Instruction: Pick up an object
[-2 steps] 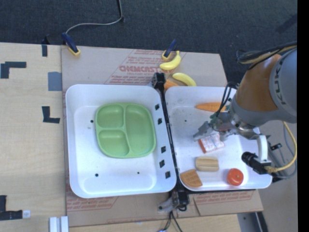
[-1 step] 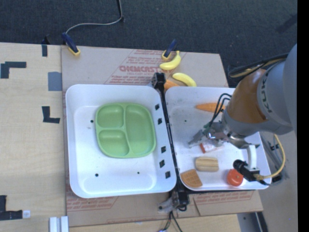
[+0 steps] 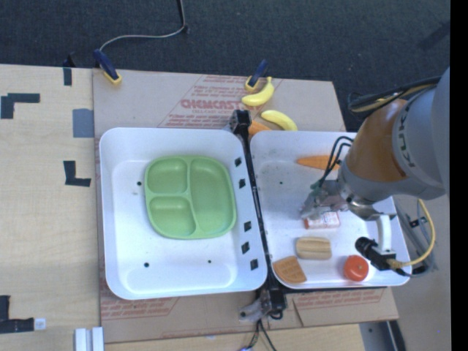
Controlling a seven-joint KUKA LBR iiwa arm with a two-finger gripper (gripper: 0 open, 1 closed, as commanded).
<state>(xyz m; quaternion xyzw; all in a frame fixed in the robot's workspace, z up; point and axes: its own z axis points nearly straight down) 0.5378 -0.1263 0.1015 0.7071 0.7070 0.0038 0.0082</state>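
Note:
My gripper (image 3: 319, 209) is down in the right bin (image 3: 281, 178), at its middle, directly over a small white and red packet (image 3: 325, 221). The arm's wrist covers the fingertips. An orange carrot (image 3: 315, 162) lies toward the back of that bin, partly behind the arm. A tan bread piece (image 3: 314, 248) sits just in front of the gripper. A brown cookie-like piece (image 3: 290, 270) rests at the front left corner and a red tomato (image 3: 356, 268) at the front right.
The left bin (image 3: 121, 196) bears a green divided plate (image 3: 190, 197). Two yellow bananas (image 3: 268, 104) lie on the cardboard behind the bins. Black clips (image 3: 245, 196) line the divider between the bins. A cable and black fitting (image 3: 373, 251) hang by the tomato.

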